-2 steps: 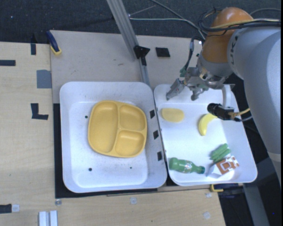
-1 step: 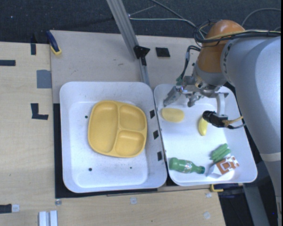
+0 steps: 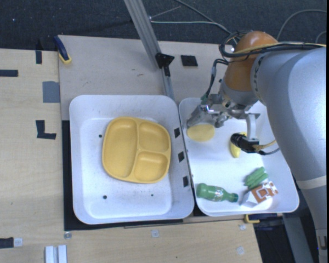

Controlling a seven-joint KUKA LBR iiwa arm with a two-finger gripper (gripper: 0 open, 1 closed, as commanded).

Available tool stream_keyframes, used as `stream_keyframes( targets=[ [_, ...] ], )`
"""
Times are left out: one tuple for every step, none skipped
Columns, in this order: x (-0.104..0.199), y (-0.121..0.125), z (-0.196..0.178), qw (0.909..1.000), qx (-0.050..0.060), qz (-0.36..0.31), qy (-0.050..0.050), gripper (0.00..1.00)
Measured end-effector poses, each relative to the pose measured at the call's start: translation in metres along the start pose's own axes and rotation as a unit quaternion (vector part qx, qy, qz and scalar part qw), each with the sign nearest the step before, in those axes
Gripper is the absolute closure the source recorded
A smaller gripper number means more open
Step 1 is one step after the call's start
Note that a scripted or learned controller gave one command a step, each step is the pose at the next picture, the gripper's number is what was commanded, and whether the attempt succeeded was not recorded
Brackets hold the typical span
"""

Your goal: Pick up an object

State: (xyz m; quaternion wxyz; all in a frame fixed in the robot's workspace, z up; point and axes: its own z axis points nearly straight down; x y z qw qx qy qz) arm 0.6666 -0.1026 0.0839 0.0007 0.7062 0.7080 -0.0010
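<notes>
The arm's grey bulk [image 3: 299, 103] runs off the frame at 3 o'clock, covering the right bin's [image 3: 219, 169] far corner at 1 o'clock; the wrist partly hides a pale yellow object [image 3: 202, 133].

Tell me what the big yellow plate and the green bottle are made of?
The yellow plate looks like smooth matte plastic: one even colour, moulded into three sections. The green bottle seems glossy, see-through plastic, with bright glints, though it is too small to be sure.
</notes>
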Motion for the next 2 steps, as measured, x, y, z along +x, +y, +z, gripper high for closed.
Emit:
stream_keyframes(
  targets=[
    [0.0, 0.001, -0.013, 1.0, -0.002, -0.001, -0.001, 1.0],
    [0.006, -0.007, -0.062, 1.0, -0.001, 0.0, 0.001, 1.0]
  ],
)
